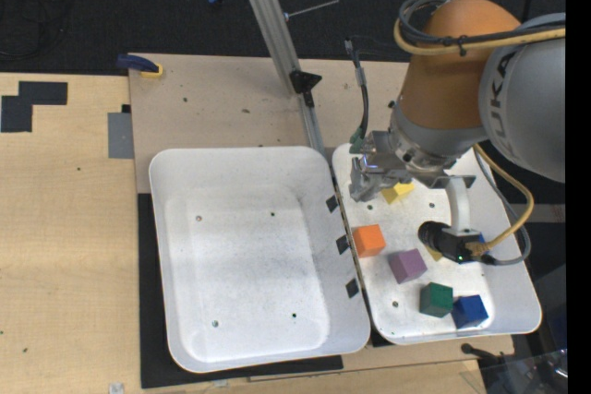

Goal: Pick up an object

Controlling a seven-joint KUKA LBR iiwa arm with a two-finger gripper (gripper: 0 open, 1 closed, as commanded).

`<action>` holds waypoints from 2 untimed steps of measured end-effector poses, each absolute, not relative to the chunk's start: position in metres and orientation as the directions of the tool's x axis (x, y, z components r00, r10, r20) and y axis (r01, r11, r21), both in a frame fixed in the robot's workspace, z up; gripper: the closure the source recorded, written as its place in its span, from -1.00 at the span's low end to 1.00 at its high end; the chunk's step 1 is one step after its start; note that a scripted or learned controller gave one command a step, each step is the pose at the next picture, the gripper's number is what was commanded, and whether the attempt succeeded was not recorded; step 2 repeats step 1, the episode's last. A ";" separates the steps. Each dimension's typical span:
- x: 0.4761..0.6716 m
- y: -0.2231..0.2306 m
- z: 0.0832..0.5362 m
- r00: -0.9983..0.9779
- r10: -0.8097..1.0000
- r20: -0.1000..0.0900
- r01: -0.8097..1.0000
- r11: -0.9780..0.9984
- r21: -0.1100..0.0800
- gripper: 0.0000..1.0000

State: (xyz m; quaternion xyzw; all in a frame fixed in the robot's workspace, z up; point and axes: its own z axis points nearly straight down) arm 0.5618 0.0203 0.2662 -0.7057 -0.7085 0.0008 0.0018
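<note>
I am reaching over the right bin [517,314] on the table [65,226], where five blocks are lying. Taking the orange cube [369,240] as my landmark: the purple cube [406,266] is sitting just to its lower right, the green cube [437,299] and blue cube [469,309] are touching each other farther that way, and the yellow block [399,192] is lying above it. My tool [367,182] is hanging just above the orange cube, beside the yellow block; I cannot tell how far it is open or whether it is gripping anything. The left bin [185,171] is lying to the orange cube's left.
</note>
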 end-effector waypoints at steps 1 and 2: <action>0.565 0.063 0.244 -0.003 1.000 0.001 1.000 0.003 -0.007 1.00; 0.565 0.063 0.244 -0.003 1.000 0.001 1.000 0.003 -0.007 1.00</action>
